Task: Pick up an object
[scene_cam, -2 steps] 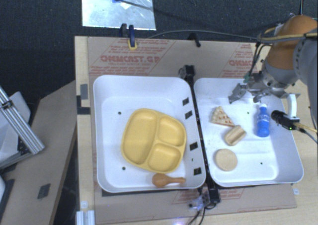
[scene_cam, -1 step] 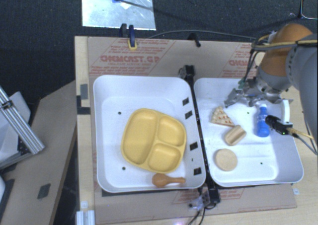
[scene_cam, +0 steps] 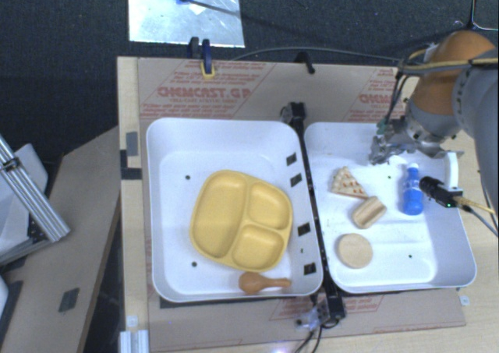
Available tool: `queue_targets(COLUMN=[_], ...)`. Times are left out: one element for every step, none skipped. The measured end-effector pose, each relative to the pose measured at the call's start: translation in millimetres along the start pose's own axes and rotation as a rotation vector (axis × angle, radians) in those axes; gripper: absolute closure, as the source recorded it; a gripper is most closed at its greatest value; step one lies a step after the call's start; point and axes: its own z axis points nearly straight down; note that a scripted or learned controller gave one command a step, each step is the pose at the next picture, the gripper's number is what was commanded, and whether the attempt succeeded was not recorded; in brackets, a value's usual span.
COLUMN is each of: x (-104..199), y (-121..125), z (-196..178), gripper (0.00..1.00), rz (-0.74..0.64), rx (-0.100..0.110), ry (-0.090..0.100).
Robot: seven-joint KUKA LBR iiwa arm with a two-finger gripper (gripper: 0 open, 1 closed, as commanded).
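Observation:
In the right bin point(scene_cam: 437, 266) lie a waffle-patterned wedge point(scene_cam: 348, 183), a small bread roll point(scene_cam: 369, 212), a round tan cookie point(scene_cam: 355, 251) and a blue bottle point(scene_cam: 412, 189). My gripper point(scene_cam: 384, 148) hangs low over the bin's back part, up and to the right of the wedge and to the left of the bottle. Nothing shows between its fingers. The grey arm with its orange band point(scene_cam: 460, 51) comes in from the upper right.
The left bin point(scene_cam: 168, 188) holds a yellow compartment plate point(scene_cam: 241, 219) and a tan drumstick point(scene_cam: 263, 283) near its front wall. A black divider point(scene_cam: 308, 203) runs between the bins. A cable point(scene_cam: 475, 207) trails at the right bin's right side.

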Motion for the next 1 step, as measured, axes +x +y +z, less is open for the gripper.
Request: queue_targets(x=[-6.6], y=[10.4], z=[-56.9], gripper=[1.00], rz=[0.001], rx=[-0.002], ry=[-0.001])
